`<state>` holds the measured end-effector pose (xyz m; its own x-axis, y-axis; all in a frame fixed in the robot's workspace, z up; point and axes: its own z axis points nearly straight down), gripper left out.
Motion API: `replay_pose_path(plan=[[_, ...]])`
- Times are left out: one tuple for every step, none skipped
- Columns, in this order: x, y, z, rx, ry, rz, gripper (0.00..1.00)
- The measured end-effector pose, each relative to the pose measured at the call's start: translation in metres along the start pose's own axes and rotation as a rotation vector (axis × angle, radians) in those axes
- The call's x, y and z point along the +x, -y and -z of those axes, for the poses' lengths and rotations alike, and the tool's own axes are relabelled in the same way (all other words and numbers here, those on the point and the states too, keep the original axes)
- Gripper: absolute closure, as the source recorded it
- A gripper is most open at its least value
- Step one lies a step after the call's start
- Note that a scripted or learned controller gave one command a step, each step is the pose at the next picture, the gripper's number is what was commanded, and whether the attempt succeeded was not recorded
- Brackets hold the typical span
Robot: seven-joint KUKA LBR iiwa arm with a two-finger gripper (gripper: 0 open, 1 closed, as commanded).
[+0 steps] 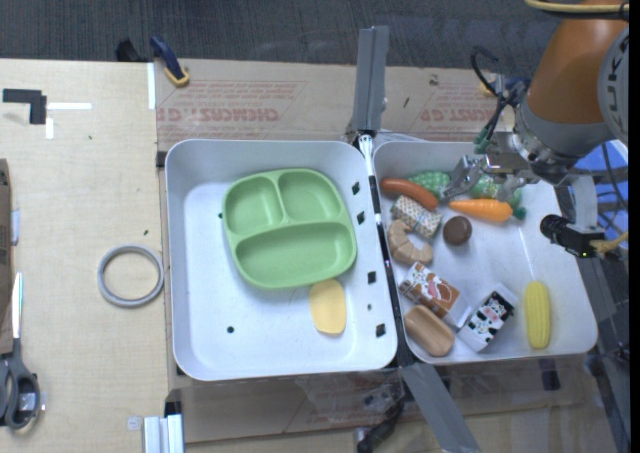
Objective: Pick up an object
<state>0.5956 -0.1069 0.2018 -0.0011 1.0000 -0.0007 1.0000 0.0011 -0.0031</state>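
- Your pincer (468, 177) sits low over the far part of the right bin (565, 336), at the end of the one arm reaching in from the right; whether it is wide or narrow you cannot tell from here.
- The nearest candidate is the carrot (483, 209), just toward you from the pincer, its long axis running left to right across the bin.
- The green bunch (432, 181) and the sausage (408, 191) lie just to the pincer's left, so that side is crowded.
- The brown ball (457, 230) sits close below the carrot.
- The bin floor is smooth white; on the carrot's right it is bare, which looks like the easier approach.
- The left bin (190, 271) holds a green plate (289, 228), well apart.
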Motion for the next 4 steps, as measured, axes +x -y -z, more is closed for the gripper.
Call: replay_pose_path(plan=[[-0.031,0.011,-0.110,-0.002,0.000,-0.018,0.00],[-0.016,-0.064,-0.092,-0.003,0.000,0.001,0.00],[-0.011,-0.063,-0.103,0.004,0.000,0.137,0.00],[-0.008,-0.057,-0.105,0.005,0.006,0.321,0.00]])
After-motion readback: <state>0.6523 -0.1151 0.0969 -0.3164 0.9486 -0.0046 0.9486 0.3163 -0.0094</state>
